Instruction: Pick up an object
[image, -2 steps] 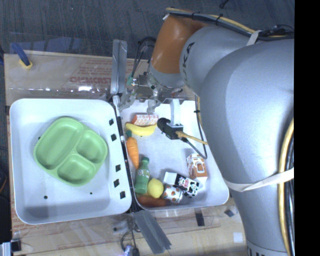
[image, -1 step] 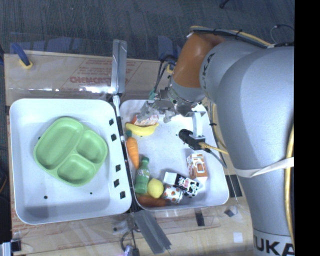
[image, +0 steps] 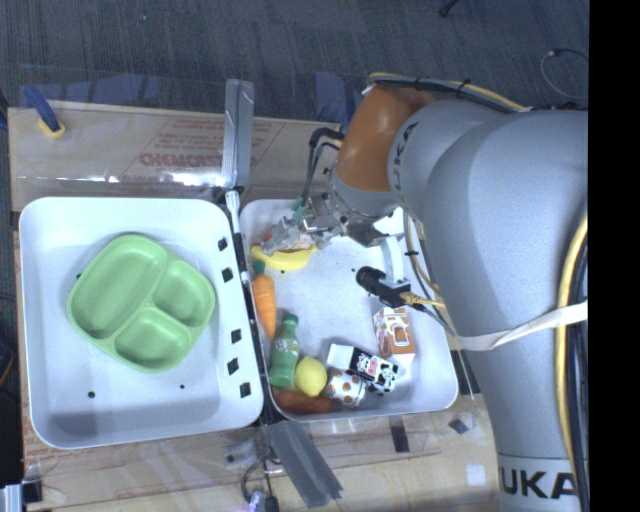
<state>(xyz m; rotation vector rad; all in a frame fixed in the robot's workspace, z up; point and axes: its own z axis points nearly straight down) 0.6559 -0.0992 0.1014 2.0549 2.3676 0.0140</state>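
My fingers (image: 300, 222) hang over the far left corner of the right shallow white bin (image: 432, 395), just above the yellow plastic banana (image: 285, 260); I cannot tell their state. An orange plastic carrot (image: 264, 304) lies just nearer than the banana.

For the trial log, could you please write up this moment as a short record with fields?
left bin: holds a green divided plate
right bin: holds toy food and small cartons
arm: reaches in from the right, over the right bin's far end
gripper: low at the bin's far left corner, right above the banana
along the left wall: carrot, green bottle, lemon
near right corner: orange-and-white carton, black-and-white box
grasp: cannot tell
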